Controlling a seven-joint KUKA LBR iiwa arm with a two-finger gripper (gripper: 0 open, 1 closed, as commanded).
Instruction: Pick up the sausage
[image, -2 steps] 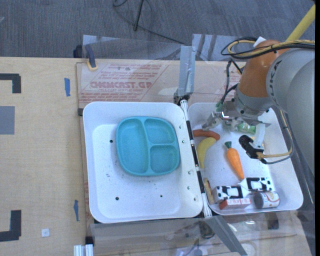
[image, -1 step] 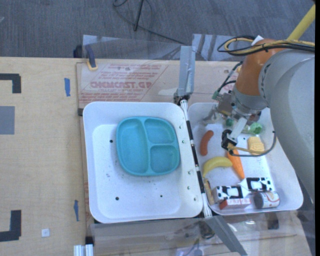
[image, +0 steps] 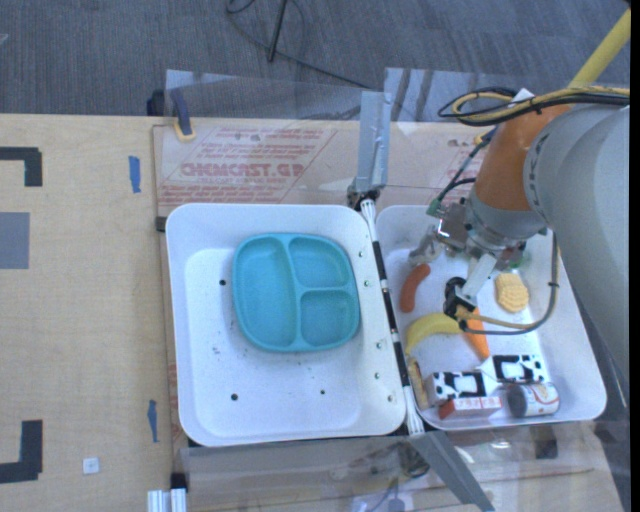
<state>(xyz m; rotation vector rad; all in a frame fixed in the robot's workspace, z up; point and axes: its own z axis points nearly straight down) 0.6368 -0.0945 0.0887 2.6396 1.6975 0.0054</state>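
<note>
The sausage (image: 411, 287) is a short reddish-orange link lying nearly upright on the floor of the right bin (image: 580, 345), close to its left wall. My gripper (image: 428, 248) reaches in from the right and hangs just above the sausage's upper end. Nothing shows held in it. The grey wrist with its orange band rises behind it toward the upper right.
In the right bin, a banana (image: 430, 330) lies below the sausage, with a carrot (image: 479, 341) beside it and a yellow waffle-like piece (image: 512, 293) to the right. Two black-and-white cartons (image: 456, 386) and a can (image: 532, 400) sit along the front. The left bin (image: 200, 330) holds a teal divided plate (image: 296, 292).
</note>
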